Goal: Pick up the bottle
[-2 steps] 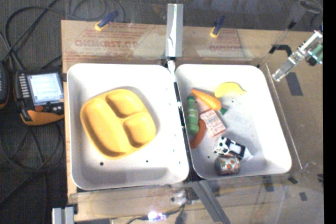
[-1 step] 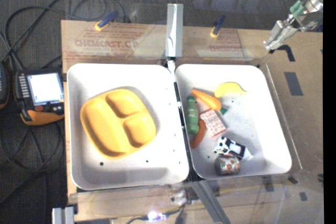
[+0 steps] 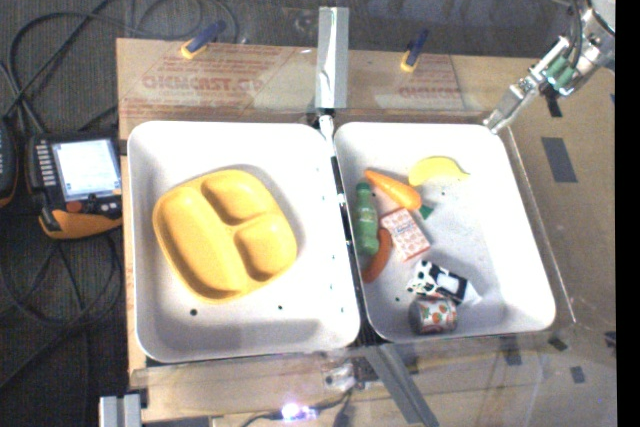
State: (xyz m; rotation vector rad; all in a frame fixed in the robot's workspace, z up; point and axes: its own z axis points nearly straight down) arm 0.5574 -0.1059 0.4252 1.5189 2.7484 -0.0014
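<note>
Above the far right corner of the right bin (image 3: pixel 520 245), outside its rim, the gripper (image 3: pixel 497 122) hung at the end of the grey arm (image 3: pixel 575 55), its thin tip slanting down toward the corner and gripping nothing; whether the claw stood wide or narrow could not be told from this view. Well apart from it, the green bottle (image 3: pixel 367 218) lay on its side along the right bin's left wall, its length running from far to near. An orange carrot (image 3: pixel 392 187) lay slantwise just beyond the bottle's upper end, and a yellow, lemon-like piece (image 3: pixel 438 170) sat beside the carrot toward the bin's far side. A small red-and-white carton (image 3: pixel 405 235) rested just to the right of the bottle, and a reddish sausage-like piece (image 3: pixel 378 260) curved out from beneath the carton near the bottle's lower end. Nearer the front of that bin sat a black-and-white spotted item (image 3: pixel 436 281) and, touching it, a small red printed can or box (image 3: pixel 433 315). The left bin (image 3: pixel 160 315) held a yellow three-compartment tray (image 3: pixel 227 232), set near its middle. Left of the bench, on the dark carpet, lay a handheld pendant (image 3: pixel 78 175) with a lit screen and an orange edge, among loose cables.
</note>
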